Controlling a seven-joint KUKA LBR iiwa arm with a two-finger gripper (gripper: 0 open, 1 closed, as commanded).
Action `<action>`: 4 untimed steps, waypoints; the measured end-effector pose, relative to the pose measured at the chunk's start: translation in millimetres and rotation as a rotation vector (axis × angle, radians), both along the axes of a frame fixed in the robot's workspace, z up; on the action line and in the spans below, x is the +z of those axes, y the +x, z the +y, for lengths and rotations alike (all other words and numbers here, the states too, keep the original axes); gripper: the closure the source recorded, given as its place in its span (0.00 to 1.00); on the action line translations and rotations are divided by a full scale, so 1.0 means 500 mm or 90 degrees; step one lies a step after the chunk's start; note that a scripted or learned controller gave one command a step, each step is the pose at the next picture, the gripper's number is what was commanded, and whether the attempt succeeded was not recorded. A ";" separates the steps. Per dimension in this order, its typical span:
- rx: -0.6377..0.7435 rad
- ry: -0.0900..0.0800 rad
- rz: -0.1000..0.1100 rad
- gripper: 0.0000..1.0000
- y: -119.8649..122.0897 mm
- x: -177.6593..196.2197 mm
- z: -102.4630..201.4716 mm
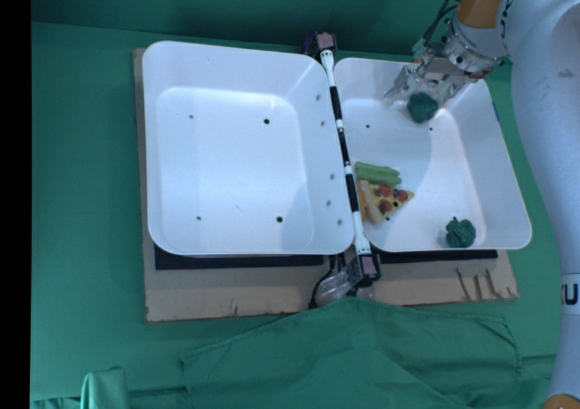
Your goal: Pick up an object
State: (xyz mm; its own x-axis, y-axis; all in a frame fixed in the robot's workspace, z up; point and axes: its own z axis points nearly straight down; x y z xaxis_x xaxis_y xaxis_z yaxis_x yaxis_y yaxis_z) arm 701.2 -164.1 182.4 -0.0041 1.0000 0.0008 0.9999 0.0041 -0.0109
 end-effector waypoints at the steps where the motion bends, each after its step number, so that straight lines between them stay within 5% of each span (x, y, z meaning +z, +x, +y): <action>1: 0.000 0.004 -0.002 1.00 0.001 0.030 0.009; 2: 0.005 -0.002 -0.014 1.00 0.002 0.137 0.026; 3: 0.003 -0.004 -0.016 1.00 0.003 0.160 0.024; 4: -0.004 -0.002 -0.014 1.00 0.015 0.265 0.038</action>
State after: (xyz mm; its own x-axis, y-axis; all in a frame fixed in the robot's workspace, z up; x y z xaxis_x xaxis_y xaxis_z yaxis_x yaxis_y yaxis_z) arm 708.5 -145.3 314.8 0.0019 1.0000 -0.0027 0.9999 -0.0019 0.0118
